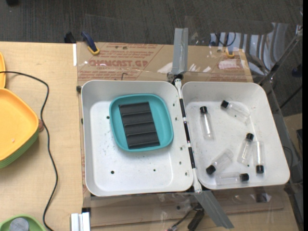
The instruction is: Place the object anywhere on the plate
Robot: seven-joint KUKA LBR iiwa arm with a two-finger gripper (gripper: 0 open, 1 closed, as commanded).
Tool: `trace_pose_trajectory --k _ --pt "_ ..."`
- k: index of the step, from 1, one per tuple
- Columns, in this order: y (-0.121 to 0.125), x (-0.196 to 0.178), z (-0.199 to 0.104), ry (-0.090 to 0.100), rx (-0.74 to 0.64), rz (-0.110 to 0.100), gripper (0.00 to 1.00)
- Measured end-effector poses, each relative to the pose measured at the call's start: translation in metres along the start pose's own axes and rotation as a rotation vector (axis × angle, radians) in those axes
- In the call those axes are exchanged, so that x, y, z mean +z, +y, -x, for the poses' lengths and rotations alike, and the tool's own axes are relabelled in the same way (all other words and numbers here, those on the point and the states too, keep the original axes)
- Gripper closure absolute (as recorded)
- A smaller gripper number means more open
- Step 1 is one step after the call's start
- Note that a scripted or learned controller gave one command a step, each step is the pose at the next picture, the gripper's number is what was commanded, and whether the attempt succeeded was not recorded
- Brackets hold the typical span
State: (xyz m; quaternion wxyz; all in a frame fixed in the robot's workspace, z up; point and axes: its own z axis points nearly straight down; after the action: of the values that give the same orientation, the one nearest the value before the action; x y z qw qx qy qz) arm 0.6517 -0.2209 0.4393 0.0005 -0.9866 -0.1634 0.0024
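A teal square plate [141,122] with a dark ribbed insert lies in the left bin [96,167], toward its upper middle. Several clear plastic vials with black caps lie scattered in the right bin [269,105]: one upright-lying vial [206,121] near its left side, one [234,108] at the top, two [246,147] at the right, one [219,161] low in the middle and one [233,179] along the bottom wall.
Yellow and green dishes [14,129] sit at the left edge of the wooden bench, with a black cable [48,143] running beside them. Cardboard [125,61] lies behind the bins. A metal post [180,52] rises at the hinge between the bins.
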Motion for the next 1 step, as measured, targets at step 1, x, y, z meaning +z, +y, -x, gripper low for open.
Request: trace_pose_trajectory --k 1 --pt "0.0001 0.0005 0.0036 -0.001 0.123 -0.002 0.00"
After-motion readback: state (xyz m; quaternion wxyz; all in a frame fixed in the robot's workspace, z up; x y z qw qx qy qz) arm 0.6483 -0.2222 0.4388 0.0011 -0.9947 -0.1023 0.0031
